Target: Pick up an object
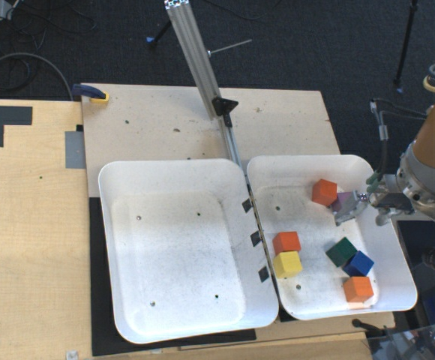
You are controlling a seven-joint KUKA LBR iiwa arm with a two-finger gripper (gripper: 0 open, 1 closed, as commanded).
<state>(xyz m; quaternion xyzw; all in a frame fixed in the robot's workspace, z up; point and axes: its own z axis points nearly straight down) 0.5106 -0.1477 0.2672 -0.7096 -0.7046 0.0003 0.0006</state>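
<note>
- Dark carpet with loose cables is lying behind a pale bench (277, 118), and two shallow white bins are sitting side by side on it.
- From the bench's middle a slanted aluminium rail (199, 58) is rising toward the top of the view.
- At the bench's far left corner a small blue and yellow clamp (90, 93) is resting.
- Showing only bare floor with dark specks is the left bin (127, 178).
- Holding all the blocks is the right bin (300, 167).
- One orange block (324, 192) is sitting near its far side, with a small purple block (346, 200) just beside it.
- Another orange block (286, 241) is touching a yellow block (288, 264) close to the divider.
- Green (341, 251) and blue (360, 263) blocks are lying together, and a third orange block (358, 289) is resting near the front rim.
- Reaching in from the right, the gripper (349, 213) is hanging low beside the purple block; how far its pincer is spread, or whether it is grasping anything, I cannot tell.
</note>
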